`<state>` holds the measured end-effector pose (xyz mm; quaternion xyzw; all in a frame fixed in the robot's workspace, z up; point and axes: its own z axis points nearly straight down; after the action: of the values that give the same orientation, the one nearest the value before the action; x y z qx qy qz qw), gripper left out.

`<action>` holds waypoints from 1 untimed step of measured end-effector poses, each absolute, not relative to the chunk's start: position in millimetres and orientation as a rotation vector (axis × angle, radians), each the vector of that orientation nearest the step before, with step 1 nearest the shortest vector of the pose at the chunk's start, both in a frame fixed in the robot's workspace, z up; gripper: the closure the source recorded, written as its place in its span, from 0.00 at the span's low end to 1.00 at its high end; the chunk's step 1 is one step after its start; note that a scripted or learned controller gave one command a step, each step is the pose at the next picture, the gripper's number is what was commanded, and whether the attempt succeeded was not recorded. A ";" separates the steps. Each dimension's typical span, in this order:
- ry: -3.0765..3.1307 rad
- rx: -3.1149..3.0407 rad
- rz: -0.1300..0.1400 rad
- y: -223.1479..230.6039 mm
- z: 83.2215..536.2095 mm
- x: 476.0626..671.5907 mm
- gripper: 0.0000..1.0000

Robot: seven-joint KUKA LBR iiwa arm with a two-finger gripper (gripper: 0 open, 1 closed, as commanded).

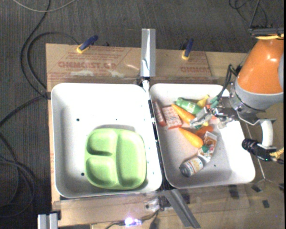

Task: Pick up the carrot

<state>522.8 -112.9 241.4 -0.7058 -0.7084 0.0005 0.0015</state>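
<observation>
Two orange carrot pieces lie in the right bin (238, 173). One carrot (182, 112) points up-left beside a green bottle (188, 104). The other carrot (191, 137) lies lower, toward the bin's middle. My gripper (203, 120) hangs low over the pile, between the two carrots and just right of the upper one. Its tips blend into the clutter, and I cannot make out anything held.
A red-pink packet (170, 117) lies left of the carrots, a small carton (209, 141) and a lying jar (194, 165) below them. The left bin (66, 99) holds a green divided plate (116, 158). The arm's orange wrist (262, 70) looms over the right bin's far corner.
</observation>
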 end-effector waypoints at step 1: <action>-2.117 -2.316 0.005 -94.3 110.9 560.0 0.00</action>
<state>560.0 -94.3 110.9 -0.7382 -0.6746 0.0015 0.0020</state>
